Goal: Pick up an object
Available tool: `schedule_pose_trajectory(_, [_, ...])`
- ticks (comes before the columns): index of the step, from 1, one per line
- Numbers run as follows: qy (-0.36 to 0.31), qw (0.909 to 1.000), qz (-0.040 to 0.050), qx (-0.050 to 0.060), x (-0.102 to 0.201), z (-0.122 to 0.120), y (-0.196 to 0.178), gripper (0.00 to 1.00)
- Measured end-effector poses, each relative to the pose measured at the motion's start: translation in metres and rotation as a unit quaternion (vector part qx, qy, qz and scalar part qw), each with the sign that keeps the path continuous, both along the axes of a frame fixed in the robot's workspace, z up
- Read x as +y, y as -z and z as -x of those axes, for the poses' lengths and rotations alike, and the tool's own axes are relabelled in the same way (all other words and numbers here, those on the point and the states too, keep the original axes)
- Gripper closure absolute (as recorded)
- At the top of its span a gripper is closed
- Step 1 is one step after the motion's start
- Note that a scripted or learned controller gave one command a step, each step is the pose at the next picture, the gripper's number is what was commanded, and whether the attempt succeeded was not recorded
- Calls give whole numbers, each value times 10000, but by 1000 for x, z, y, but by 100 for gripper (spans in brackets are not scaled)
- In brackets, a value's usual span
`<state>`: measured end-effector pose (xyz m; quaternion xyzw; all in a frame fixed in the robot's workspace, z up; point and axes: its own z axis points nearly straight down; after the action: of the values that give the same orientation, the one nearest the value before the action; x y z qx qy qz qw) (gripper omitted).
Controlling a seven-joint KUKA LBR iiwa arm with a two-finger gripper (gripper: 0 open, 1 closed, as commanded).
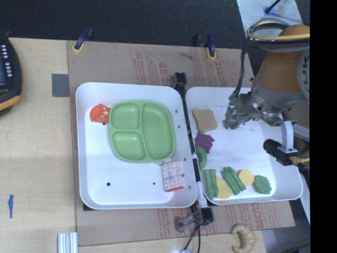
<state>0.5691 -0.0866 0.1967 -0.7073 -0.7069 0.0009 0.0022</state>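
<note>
My gripper [233, 119] hangs over the right bin [247, 157], near its back, just right of a tan bread slice [205, 119]. I see nothing between its fingers. Below the bread lies a purple grape bunch [204, 140]. Along the bin's front edge lie a green pod [210, 182], a yellow piece [223, 188], a second green pod [232, 179], another yellow piece [246, 177] and a green broccoli [262, 184].
The left bin [95, 183] holds a green divided plate [142, 130], a red toy [99, 113] at its left and a small printed carton [172, 175] near the front right. A black part of the arm [279, 152] overhangs the right bin's right side.
</note>
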Motion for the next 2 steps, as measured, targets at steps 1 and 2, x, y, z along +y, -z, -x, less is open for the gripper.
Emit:
schedule_pose_trajectory(1, [-65, 10000, 6, -17, 65, -13, -17, 100])
schedule_pose_trajectory(2, [-28, 10000, 15, -5, 61, -12, -16, 0])
